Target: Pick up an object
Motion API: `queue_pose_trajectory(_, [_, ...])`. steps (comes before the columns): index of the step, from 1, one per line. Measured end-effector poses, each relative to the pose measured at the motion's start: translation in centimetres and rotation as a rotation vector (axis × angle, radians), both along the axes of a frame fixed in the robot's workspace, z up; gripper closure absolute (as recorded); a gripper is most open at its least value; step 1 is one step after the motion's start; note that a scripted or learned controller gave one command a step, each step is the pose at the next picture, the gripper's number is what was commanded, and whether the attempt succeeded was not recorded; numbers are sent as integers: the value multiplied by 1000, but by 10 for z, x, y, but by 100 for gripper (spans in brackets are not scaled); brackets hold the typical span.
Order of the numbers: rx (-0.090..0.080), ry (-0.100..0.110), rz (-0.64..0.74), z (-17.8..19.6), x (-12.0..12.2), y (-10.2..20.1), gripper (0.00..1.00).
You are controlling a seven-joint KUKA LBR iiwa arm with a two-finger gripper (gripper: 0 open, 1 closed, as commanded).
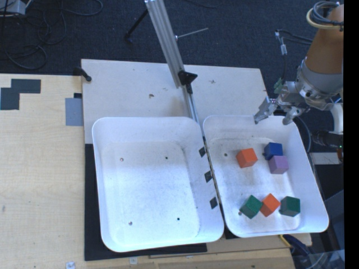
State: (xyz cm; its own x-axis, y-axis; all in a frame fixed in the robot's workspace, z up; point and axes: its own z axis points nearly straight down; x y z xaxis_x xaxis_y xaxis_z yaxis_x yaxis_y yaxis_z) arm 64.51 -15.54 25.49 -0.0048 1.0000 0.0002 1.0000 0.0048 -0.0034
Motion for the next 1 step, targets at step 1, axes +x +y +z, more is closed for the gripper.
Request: queue_pose_trajectory(1, [2, 6, -3, -152, 5, 50, 0])
